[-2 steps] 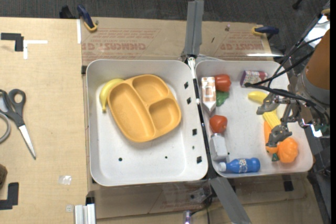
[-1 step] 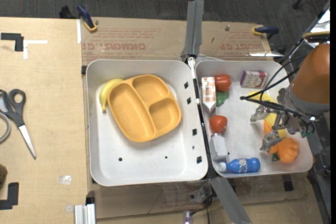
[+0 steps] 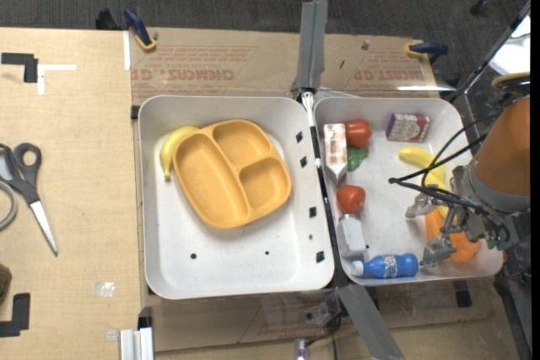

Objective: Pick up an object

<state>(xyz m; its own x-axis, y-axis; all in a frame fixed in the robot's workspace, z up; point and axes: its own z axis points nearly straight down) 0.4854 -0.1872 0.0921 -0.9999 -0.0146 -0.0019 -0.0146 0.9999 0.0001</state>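
Note:
My gripper (image 3: 427, 230) hangs low over the right bin's (image 3: 384, 181) front right corner, reaching in from the right with its fingers spread open. An orange object (image 3: 460, 247) lies right beside and partly under the fingers; nothing sits between them. A blue bottle (image 3: 390, 265) lies just left of the gripper along the front wall. Further left are a red tomato (image 3: 351, 198) and a grey item (image 3: 352, 235). A yellow piece (image 3: 417, 156), a purple packet (image 3: 407, 127), a red and green pepper (image 3: 358, 136) and an orange-white carton (image 3: 336, 147) lie towards the back.
The left bin (image 3: 169, 257) holds a yellow divided plate (image 3: 229, 173) with a banana (image 3: 173, 146) at its left rim. Black cables (image 3: 439, 169) run from the arm across the right bin. Scissors (image 3: 32, 191) lie on the bench at far left.

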